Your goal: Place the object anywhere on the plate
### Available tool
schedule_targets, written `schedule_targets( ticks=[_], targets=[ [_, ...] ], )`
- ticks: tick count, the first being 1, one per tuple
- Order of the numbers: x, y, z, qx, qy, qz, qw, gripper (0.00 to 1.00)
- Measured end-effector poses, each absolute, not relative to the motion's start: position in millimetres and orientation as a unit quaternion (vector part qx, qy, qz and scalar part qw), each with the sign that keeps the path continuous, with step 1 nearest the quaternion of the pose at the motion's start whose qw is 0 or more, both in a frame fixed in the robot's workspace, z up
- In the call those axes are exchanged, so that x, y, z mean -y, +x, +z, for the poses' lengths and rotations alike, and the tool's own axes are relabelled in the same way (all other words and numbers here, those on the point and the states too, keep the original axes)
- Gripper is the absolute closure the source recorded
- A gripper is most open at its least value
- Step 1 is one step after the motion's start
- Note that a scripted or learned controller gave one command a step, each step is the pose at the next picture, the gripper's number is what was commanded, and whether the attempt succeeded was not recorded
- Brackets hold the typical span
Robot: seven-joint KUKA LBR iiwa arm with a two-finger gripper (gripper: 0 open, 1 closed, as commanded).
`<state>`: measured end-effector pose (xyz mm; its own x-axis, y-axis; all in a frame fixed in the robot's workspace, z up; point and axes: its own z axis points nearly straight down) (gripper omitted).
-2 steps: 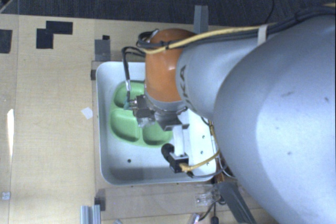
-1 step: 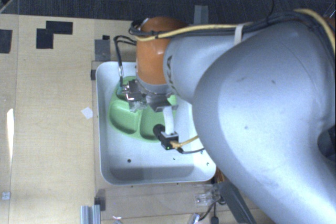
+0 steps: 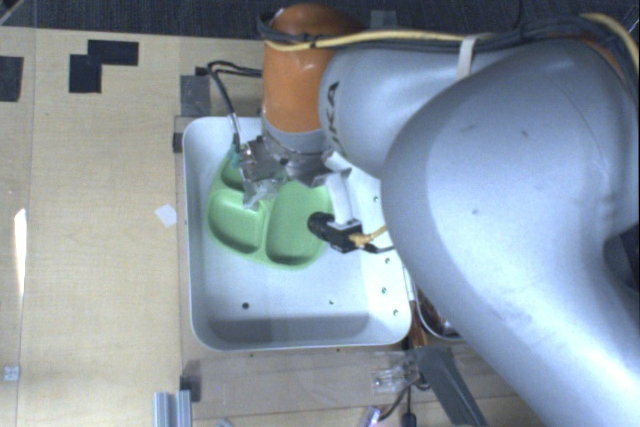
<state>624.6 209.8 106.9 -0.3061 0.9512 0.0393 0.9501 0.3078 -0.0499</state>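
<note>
A light green divided plate (image 3: 268,227) lies in the upper left part of the left white bin (image 3: 285,330). The grey arm with its orange band (image 3: 296,80) reaches in from the right and hangs straight over the plate's far edge. My gripper (image 3: 264,178) sits low over that far edge, seen from above under the wrist flange. A black connector (image 3: 334,229) on a yellow cable sticks out over the plate's right side. The arm's bulk covers the bin's right side and whatever lies under the wrist.
The bin's near floor (image 3: 270,300) is bare white with small holes. A small white scrap (image 3: 165,213) lies on the wooden bench left of the bin, with black marker shapes (image 3: 100,63) farther back. A black cable (image 3: 222,100) runs along the bin's far left corner.
</note>
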Motion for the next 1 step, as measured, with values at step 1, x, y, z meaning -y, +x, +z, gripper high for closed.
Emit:
schedule_targets(
  ticks=[1],
  targets=[
    [-228.7, 647.5, 95.4, 0.809, -0.584, 0.0295, 0.048, 1.00]
  ],
)
